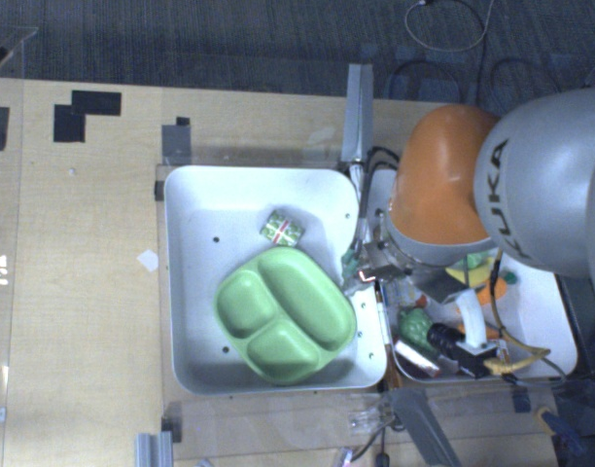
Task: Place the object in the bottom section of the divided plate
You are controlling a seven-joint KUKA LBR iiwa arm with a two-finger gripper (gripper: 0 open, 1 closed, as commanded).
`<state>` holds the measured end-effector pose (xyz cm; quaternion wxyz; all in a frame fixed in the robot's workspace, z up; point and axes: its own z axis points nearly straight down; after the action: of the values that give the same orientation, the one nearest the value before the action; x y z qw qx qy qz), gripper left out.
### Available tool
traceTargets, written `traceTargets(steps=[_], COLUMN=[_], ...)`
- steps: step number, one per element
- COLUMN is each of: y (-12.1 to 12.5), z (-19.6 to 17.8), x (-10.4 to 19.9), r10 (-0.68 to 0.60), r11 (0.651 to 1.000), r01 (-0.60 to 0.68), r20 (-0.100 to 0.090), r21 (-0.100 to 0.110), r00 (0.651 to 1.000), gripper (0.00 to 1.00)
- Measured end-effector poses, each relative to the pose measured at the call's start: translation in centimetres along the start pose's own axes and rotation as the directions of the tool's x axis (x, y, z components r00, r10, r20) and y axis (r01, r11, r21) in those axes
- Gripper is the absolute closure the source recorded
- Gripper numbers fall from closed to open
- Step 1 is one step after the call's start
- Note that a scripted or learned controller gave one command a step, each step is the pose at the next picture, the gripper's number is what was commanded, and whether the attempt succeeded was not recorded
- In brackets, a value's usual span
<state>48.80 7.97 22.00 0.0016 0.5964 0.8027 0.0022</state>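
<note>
You can read "KUKA" in dark letters on the grey arm (541,183), just beside its orange band (438,178). The small object (282,229), patterned green, white and red, carries print too small for you to read. It lies on the floor of the left bin (195,261), just beyond the far rim of the green divided plate (283,314), which sits in the same bin with its 3 sections facing up. The gripper (368,270) hangs over the wall between the 2 bins; you cannot tell whether it is released or clenched. In the right bin (550,300) you see a jumble including a green piece (412,325), a yellow one (463,272) and an orange one (492,288).
</note>
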Motion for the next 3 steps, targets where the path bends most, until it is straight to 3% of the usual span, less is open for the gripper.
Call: traceTargets(steps=[1, 2, 3], y=[1.0, 3.7, 0.1], z=[4.5, 1.1, 1.2], x=[3.8, -0.1, 0.6], r10=[-0.025, 0.051, 0.067], r11=[1.000, 0.999, 0.998], r01=[0.025, -0.051, -0.067], r20=[0.000, 0.000, 0.000], r21=[0.003, 0.000, 0.003], r00=[1.000, 0.999, 0.998], gripper=[1.00, 1.00, 1.00])
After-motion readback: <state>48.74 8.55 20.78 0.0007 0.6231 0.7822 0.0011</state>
